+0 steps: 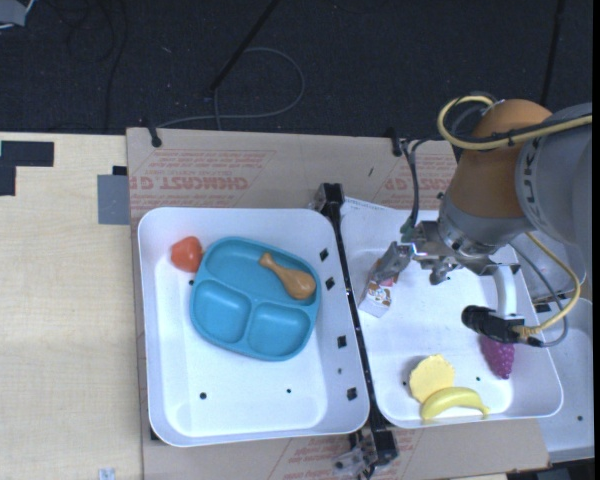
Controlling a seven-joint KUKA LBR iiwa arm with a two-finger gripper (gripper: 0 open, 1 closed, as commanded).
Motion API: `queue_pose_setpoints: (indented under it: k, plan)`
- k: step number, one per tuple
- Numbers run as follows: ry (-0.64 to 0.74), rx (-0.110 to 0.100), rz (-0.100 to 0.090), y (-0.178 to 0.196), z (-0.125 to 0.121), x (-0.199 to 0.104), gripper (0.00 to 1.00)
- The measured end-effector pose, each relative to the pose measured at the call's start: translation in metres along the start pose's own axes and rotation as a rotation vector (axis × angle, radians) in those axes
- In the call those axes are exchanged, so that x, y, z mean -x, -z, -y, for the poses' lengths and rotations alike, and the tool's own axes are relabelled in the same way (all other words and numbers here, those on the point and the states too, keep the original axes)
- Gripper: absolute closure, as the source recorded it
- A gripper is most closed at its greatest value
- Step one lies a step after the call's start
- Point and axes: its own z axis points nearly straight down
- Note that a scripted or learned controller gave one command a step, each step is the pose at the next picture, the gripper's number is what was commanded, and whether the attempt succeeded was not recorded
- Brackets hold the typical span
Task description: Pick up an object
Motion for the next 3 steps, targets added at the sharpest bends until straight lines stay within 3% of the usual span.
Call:
queue_pose_setpoints:
  k: [1,2,3]
  plan:
    - [0.003,0.022,-0.003,-0.04,-0.005,-0.002,0.0]
    - [0.001,0.007,0.0,-0.065,-0.006,-0.003,0.0]
    - [-0.005,0.004,-0.001,-0.055,-0.004,-0.001,1.0]
